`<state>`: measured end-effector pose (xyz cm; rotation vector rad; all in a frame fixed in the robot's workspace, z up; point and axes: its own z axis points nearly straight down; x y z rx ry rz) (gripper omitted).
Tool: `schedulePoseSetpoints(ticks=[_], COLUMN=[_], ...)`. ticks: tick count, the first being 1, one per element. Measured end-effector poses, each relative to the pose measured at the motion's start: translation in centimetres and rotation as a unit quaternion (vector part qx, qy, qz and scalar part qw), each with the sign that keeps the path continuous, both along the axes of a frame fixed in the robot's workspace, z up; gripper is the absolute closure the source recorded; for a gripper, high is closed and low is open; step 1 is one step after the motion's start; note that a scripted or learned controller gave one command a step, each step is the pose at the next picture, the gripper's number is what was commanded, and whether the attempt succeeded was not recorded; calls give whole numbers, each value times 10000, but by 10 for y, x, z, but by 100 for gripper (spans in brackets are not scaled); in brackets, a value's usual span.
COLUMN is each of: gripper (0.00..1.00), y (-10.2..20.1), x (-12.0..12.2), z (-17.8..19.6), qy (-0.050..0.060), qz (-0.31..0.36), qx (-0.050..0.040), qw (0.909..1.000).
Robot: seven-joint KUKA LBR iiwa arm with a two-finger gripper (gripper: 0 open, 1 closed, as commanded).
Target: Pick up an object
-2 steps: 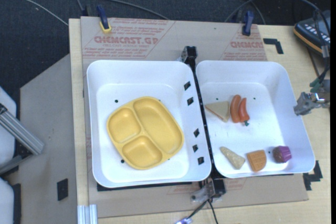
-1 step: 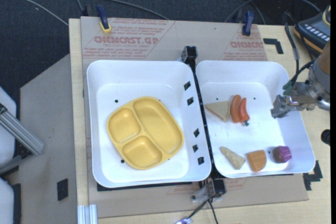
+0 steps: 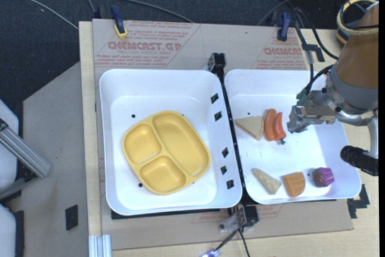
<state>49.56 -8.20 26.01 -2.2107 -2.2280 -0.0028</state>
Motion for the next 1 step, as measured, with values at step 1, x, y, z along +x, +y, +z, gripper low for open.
schedulePoseSetpoints(ticks=[1], gripper=[100], y=[60], x=[14], z=[-2], qy=[-7], qz=[-4], qx=[-8], qw=[10000])
